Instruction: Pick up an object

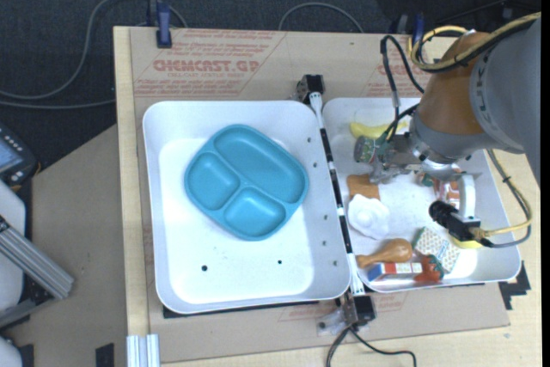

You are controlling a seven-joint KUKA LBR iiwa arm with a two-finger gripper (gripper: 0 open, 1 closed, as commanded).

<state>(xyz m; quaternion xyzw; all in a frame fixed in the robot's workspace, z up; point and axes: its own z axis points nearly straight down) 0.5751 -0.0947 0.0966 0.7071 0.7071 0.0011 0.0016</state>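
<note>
Two shallow white plastic bins (163, 185) sit side by side on the bench. One blue three-compartment plastic plate (246, 181) lies in the left bin; several small mixed items, too jumbled to count, crowd the right.

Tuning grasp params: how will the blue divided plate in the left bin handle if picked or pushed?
The blue divided plate looks like rigid moulded plastic, so probably stiff and light. It lies flat and wide, unlikely to roll or tip. Its smooth surface may slide across the left bin.

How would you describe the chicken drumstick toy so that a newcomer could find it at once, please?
Start at the right bin, under the arm. Go to its near edge: the drumstick lies there, just below the white crumpled item. It alone is tan and club-shaped, beside a red packet.
</note>
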